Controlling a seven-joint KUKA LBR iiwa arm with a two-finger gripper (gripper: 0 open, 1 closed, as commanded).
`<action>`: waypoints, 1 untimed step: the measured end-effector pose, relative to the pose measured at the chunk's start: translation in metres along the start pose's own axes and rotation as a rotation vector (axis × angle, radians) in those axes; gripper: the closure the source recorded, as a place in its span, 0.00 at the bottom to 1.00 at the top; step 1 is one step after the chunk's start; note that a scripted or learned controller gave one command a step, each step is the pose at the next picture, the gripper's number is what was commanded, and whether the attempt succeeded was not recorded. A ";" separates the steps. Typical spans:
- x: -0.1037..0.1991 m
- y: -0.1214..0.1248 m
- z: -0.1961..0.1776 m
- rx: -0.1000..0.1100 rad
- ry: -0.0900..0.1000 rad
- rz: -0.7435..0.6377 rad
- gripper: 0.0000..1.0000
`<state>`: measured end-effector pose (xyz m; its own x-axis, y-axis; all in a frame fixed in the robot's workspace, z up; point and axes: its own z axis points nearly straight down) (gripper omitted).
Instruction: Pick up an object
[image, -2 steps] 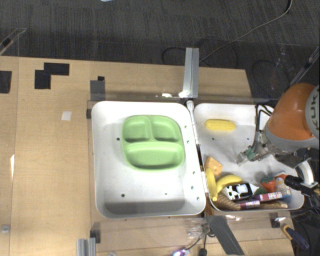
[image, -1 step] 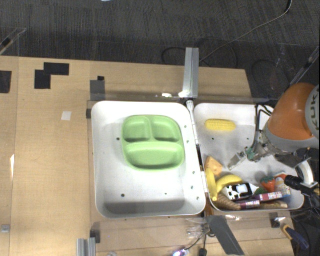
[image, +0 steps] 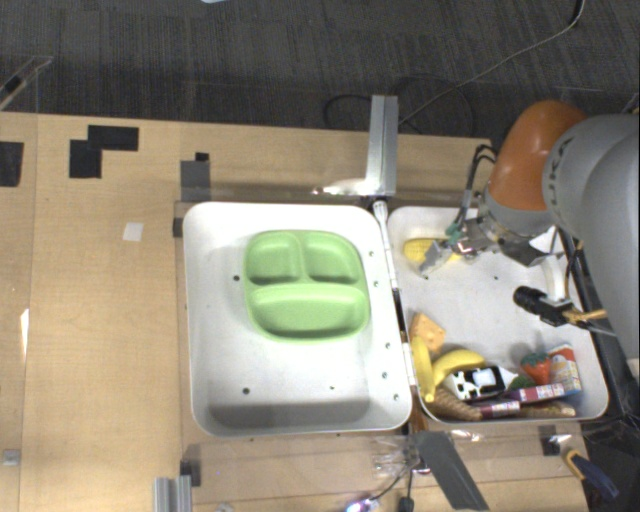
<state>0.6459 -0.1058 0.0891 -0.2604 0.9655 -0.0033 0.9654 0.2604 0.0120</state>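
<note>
Two shallow white bins sit side by side on my bench: the left bin (image: 205, 300) holds a green divided plate (image: 305, 283), and the right bin (image: 500, 300) holds the loose objects. My gripper (image: 440, 252) is low in the right bin's upper left corner, right at a small yellow object (image: 418, 247), though I cannot tell whether its fingers are parted or closed around it. Along that bin's lower edge lie a banana (image: 450, 362), a black-and-white toy (image: 478, 381) and a red item (image: 540, 368).
</note>
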 end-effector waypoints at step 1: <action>0.007 0.025 0.001 0.018 0.002 -0.010 0.00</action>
<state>0.6682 -0.0922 0.0879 -0.2705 0.9627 -0.0013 0.9627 0.2705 -0.0060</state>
